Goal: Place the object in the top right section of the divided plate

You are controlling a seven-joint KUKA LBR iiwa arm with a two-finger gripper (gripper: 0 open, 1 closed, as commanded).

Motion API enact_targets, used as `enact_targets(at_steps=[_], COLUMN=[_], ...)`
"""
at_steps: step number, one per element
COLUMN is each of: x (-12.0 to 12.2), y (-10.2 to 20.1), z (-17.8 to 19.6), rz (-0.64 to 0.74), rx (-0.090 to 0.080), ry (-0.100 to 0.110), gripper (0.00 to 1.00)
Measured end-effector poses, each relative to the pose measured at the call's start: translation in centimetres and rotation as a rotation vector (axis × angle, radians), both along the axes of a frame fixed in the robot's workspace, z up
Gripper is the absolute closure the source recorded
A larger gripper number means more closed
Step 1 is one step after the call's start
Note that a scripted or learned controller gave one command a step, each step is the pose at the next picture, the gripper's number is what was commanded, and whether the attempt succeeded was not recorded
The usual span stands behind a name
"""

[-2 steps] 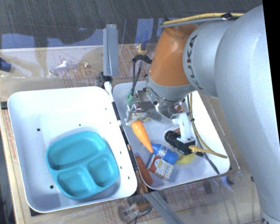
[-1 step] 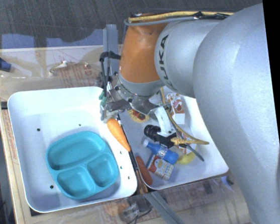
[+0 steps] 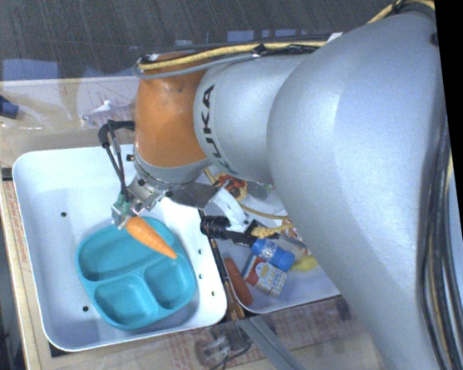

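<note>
The gripper [image 3: 127, 208] pinches the blunt end of a smooth, tapered orange carrot [image 3: 151, 237] — it slants down from the fingers over the glossy blue divided plate [image 3: 128, 297], above its upper right section.

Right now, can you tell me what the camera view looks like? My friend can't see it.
An orange carrot lies tilted across the upper right edge of a blue divided plate, with the robot's gripper right at the carrot's top end. The plate sits in the left white bin. The big grey arm reaches in from the right, above a second bin of jumbled small things.
</note>
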State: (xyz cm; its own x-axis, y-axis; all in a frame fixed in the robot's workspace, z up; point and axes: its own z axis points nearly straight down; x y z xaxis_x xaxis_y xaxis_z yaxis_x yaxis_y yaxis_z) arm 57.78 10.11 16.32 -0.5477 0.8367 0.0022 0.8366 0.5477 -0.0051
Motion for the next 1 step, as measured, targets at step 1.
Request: enact_targets(at_steps=[1], x=[0.06], y=[-7.46], z=[4.75], rz=[0.043], rx=[0.000], ry=[-0.004], gripper=[1.00])
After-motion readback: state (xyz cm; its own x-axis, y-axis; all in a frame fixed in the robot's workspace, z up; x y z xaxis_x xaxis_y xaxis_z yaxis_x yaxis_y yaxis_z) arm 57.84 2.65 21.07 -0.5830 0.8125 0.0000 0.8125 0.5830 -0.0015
